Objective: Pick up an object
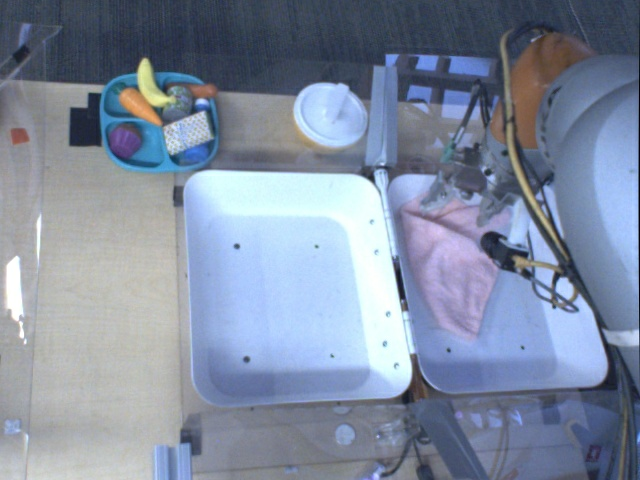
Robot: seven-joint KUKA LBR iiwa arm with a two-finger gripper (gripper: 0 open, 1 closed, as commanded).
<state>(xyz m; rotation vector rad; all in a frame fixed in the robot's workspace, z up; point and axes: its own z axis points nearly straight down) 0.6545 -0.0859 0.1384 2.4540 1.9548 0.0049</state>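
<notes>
From above, the gripper sits low over the far end of the right bin, close to that bin's back rim. Whether it is apart, together, or clamped on anything cannot be told, since cables and metal parts crowd that spot. A pink cloth begins right at the gripper and spreads toward the near side, lying crumpled along the bin's left wall; its top edge meets the gripper, though a grasp is not visible. Nearer than the cloth's lower end, bare white floor runs to the right bin's front rim. The grey arm with its orange band covers the gripper's right side and overhangs the bin's right edge, with black and yellow cables looping just below it. To the gripper's left, past the divider where the two rims meet, the left bin offers a broad open floor. Beyond the gripper's far-left, on the wooden bench, stand a white lidded cup and, farther left, a blue tray of toy food, both well apart from it.
</notes>
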